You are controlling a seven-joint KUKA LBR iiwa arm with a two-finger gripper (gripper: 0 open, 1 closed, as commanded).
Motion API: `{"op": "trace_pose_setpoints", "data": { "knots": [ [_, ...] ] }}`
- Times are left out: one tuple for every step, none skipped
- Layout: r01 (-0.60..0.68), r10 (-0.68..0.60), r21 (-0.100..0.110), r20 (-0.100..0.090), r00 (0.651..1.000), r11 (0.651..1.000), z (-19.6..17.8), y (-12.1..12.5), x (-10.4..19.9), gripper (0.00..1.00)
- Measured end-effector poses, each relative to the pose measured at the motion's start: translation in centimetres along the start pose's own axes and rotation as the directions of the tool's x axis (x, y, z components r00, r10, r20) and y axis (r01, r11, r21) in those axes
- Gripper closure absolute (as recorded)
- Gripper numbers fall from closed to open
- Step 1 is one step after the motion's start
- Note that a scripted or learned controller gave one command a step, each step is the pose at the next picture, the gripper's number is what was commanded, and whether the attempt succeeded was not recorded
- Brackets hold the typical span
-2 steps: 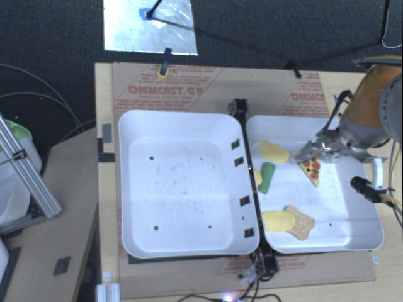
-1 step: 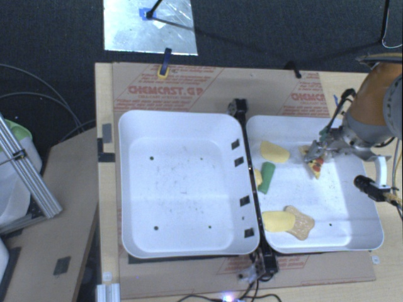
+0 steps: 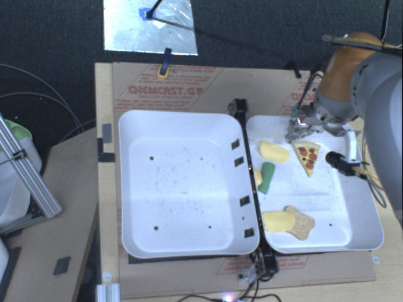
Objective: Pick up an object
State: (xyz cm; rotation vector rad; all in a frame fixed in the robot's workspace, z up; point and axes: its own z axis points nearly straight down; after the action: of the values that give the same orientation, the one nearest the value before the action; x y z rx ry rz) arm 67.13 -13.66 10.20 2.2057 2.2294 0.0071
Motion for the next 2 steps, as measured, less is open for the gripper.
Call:
{"op": "trace_pose_setpoints", "data": {
  "knots": [
    [0.009, -0.009, -0.003, -0.008, 1.000, 1.000, -8.8, 0.1, 22.5, 1.00],
    [0.001, -0.001, 0.001, -0.006, 1.000, 1.000, -13.2, -1.5, 28.7, 1.00]
  ]
}}
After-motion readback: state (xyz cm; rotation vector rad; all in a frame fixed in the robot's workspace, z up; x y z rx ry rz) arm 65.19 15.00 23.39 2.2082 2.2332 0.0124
